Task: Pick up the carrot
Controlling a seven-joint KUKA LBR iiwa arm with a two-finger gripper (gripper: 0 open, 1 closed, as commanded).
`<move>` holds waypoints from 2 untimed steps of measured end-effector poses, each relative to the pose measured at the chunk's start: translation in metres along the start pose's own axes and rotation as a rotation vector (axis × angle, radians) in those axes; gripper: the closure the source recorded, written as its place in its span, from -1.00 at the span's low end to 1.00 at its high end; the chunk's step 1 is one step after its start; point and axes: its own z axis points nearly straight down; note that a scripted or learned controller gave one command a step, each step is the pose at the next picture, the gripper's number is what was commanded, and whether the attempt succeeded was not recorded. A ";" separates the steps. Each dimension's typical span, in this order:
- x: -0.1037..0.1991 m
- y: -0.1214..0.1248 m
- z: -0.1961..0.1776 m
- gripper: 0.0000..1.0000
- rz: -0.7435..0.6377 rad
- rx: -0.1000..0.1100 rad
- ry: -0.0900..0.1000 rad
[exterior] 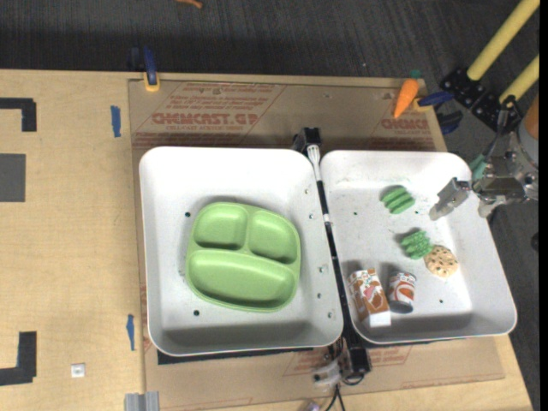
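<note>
The left bin [163,229] holds a green sectioned plate [244,257]; the right bin [488,306] holds two green items, a cookie [442,261] and two small cartons; the carrot [406,98] lies on the table beyond the right bin's far edge; the jaws [454,197] hang over that bin's right side, whether released or clenched I cannot tell.

Bench on a dark floor, seen from above.

A brown cardboard sheet [214,114] with red print is laid on the tan bench [60,255] and held by blue clamps [150,67]. Black tape marks [21,114] are seen at the left edge. Dark grey carpet [300,15] is seen beyond, evenly lit.
</note>
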 end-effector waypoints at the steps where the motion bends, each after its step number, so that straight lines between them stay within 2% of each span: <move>1: 0.065 -0.038 0.083 -1.00 -0.061 -0.001 0.000; 2: 0.053 -0.050 0.148 -1.00 0.450 0.003 0.001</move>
